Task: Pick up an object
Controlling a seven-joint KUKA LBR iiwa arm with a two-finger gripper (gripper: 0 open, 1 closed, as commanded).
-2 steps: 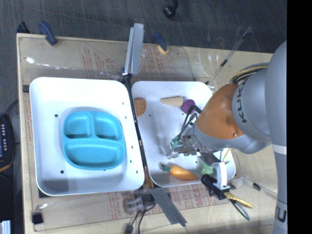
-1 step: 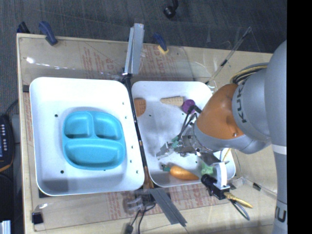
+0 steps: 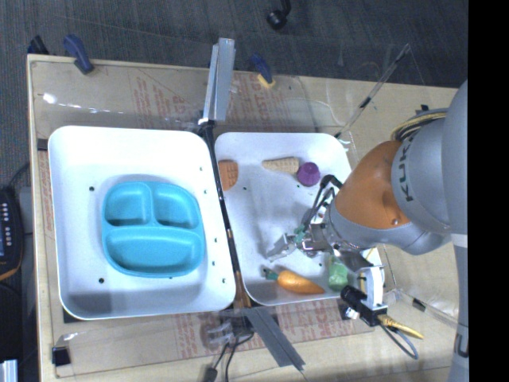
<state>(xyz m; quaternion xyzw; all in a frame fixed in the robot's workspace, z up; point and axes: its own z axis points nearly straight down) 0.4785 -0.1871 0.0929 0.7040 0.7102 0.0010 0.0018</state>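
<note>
Arm (image 3: pixel 413 189) reaching into right bin (image 3: pixel 254 153) from three o'clock, gripper (image 3: pixel 290 243) low over bin floor near the toy carrot (image 3: pixel 298 282).

Cannot tell whether pincer spread or pressed together: metal parts blurred against white floor, nothing seen pinched. Green item (image 3: pixel 338 274) at five o'clock of gripper half hidden under wrist, shape unclear. Carrot orange, tapered, lying flat along bin's six o'clock wall, just below gripper. Purple grape-like piece (image 3: pixel 308 173) and tan cone (image 3: pixel 280 165) near twelve o'clock wall; brown piece (image 3: pixel 229 173) at bin's ten o'clock corner. Left bin (image 3: pixel 71 157) bearing blue divided tray (image 3: pixel 151 228).
</note>
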